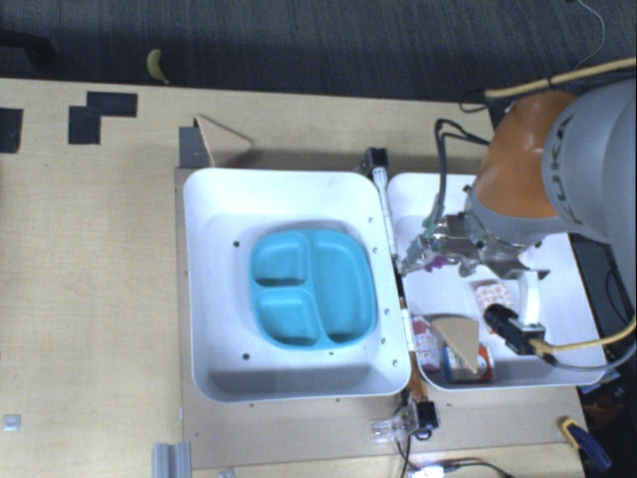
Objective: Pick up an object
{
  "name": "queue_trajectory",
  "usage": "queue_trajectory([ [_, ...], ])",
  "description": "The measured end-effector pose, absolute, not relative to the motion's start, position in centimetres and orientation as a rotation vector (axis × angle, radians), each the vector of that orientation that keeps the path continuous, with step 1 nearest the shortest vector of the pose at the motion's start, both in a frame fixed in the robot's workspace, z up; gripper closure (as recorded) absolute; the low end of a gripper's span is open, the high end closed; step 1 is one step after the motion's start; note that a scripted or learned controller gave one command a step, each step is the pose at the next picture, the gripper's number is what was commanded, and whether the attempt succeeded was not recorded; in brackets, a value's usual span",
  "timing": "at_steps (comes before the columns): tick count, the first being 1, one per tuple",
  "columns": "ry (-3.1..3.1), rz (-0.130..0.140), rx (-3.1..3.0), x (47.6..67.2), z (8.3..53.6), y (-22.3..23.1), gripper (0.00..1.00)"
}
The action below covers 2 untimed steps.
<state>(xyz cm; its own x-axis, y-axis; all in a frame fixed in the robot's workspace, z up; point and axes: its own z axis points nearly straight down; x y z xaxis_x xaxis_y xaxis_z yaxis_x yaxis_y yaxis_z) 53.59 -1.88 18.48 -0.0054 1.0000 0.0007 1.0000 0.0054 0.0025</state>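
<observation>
arm low over the right bin, nothing gripped yet

the bench carries two white bins side by side, so whatever gets lifted from one has a landing place in the other. the left bin, mid-frame, keeps a blue divided tray flat on its floor. the arm reaches in from the right and hangs over the right bin. its pincer sits near the divider between the bins; whether it is wide or narrow i cannot tell. likely targets, a brown wedge and a red-printed packet, lie at the bin's lower end, apart from the pincer.
</observation>
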Motion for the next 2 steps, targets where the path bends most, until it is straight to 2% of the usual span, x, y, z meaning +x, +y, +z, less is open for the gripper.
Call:
queue_trajectory([
  [1,2.224,0.001,2.217,49.9,18.4,-6.6,0.0],
  [2,2.22,0.008,2.214,48.9,8.7,-10.4,0.0],
])
